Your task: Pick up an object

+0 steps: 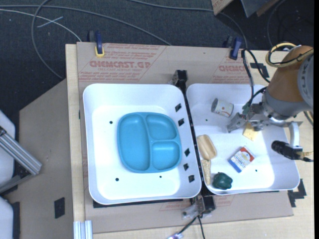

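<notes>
Gripper [247, 122] low over right bin [284, 180], upper middle part. Fingers spread open, nothing between them — one grey fingertip [233, 127] reaches left, other by small yellow block [249, 132]. Yellow block just below and beside fingers, on bin floor. Small grey-white cylinder [222, 107] lies upper-left of fingers, apart. Red-and-blue packet [241, 159], wooden brush [206, 151], dark green lump [222, 180] lie lower — well clear. Left bin [99, 173] holds blue divided plate [149, 142].

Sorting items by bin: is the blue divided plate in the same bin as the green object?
No, the blue plate lies in the left bin, while the green object sits in the right bin.
</notes>
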You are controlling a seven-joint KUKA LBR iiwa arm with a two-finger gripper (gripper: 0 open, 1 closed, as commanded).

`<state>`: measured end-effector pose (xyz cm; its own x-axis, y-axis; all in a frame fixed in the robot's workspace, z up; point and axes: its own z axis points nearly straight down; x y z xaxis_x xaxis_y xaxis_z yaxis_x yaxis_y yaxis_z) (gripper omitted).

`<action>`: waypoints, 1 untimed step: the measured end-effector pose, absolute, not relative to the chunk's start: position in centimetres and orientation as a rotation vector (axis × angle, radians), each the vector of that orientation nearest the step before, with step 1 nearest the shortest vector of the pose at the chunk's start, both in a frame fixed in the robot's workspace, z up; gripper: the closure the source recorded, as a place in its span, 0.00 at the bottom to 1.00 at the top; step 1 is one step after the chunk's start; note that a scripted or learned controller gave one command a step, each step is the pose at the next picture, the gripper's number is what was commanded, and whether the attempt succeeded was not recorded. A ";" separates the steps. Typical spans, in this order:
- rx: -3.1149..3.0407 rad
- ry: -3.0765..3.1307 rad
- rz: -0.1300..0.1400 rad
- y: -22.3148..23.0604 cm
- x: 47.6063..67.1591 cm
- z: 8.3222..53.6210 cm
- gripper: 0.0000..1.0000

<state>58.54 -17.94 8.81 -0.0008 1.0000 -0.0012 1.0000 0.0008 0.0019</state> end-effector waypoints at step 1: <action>2.216 2.218 0.005 -18.0 58.7 10.1 1.00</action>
